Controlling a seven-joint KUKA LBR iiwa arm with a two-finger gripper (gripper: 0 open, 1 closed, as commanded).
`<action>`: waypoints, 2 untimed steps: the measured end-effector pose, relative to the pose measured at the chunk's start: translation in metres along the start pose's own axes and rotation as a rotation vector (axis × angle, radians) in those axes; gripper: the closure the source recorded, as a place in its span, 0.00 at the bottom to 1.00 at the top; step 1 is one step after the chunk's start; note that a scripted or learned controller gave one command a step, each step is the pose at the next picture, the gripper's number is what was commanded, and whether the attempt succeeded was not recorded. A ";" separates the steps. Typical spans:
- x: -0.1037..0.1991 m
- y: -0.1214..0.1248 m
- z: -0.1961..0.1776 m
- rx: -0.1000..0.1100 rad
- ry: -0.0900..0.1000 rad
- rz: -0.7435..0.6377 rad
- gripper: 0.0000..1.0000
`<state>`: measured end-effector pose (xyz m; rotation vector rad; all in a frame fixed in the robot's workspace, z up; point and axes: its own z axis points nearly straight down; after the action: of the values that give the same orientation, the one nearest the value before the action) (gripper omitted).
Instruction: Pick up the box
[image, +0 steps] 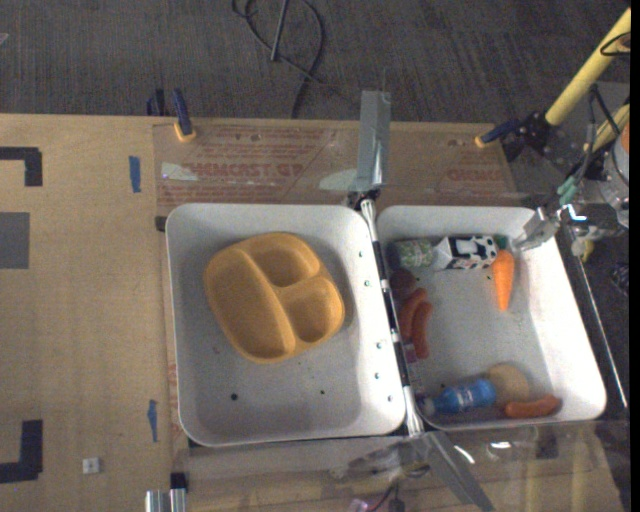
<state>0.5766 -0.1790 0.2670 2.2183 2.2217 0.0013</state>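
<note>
Milk-carton box (450, 251), cow-patterned with a green end, is what I'm after; it lies on its side at the far wall of the right bin (590, 340), its green end toward the divider between the two bins. Working from the near edge outward as I see it: along the near wall of the right bin sit a blue bottle (463, 397), a tan potato-like piece (510, 378) and a toy sausage (532, 406), all crowded together, I'd guess because loose items slide to the low rim. Further in, two red sausages (416, 320) lie against the divider, and a toy carrot (504, 279) lies just beside the box's right end, tip pointing toward me. In the left bin (190, 330) a yellow divided plate (275, 296) rests alone, well apart from everything I need. At the far right corner of the right bin the gripper (545, 228) hangs over the rim; whether the fingers are open or shut I cannot tell from this slant, and nothing shows between them. The box is to the left of the gripper, near but apart, with the carrot's top between them. Lying flat against the wall, the box offers its long sides, so I judge the approach needs a shift left and down, keeping clear of the carrot and the wall. Beyond the bins the worktop (80, 300) carries clamps and tape marks.
</note>
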 end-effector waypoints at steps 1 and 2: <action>-0.012 -0.083 0.049 0.002 0.000 0.023 0.00; -0.029 -0.082 -0.067 -0.001 -0.001 -0.032 0.00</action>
<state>0.4942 -0.2080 0.3337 2.1820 2.2557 0.0005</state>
